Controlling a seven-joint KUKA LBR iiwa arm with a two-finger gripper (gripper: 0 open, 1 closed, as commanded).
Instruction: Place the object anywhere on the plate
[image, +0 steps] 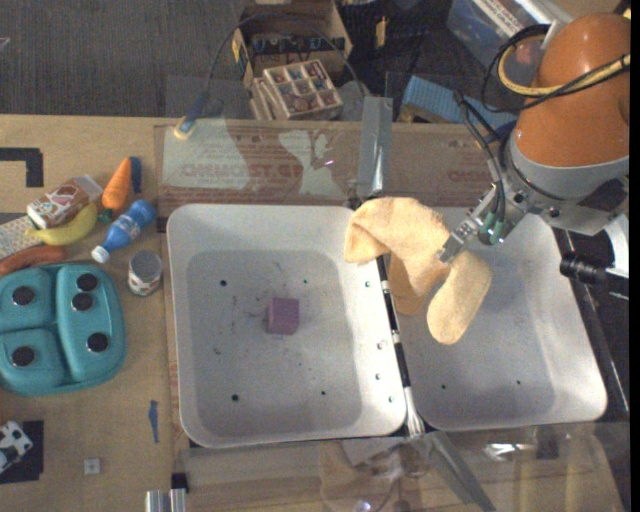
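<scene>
A floppy yellow cloth (405, 240) lies bunched over the divider between the two white bins, most of it in the right bin (540, 380). One lobe droops down toward the right bin's floor. My gripper (452, 252) comes in from the upper right, and its fingertips pinch a fold of the cloth where the folds gather. A small purple cube (282, 315) rests on the floor of the left bin (200, 400), well to the left of the gripper.
On the bench to the left of the bins are a teal compartment tray (55, 325), a small can (146, 272), a blue bottle (125, 229), a toy carrot (119, 183) and a banana (65, 230). Boxes (295, 85) stand behind the bins.
</scene>
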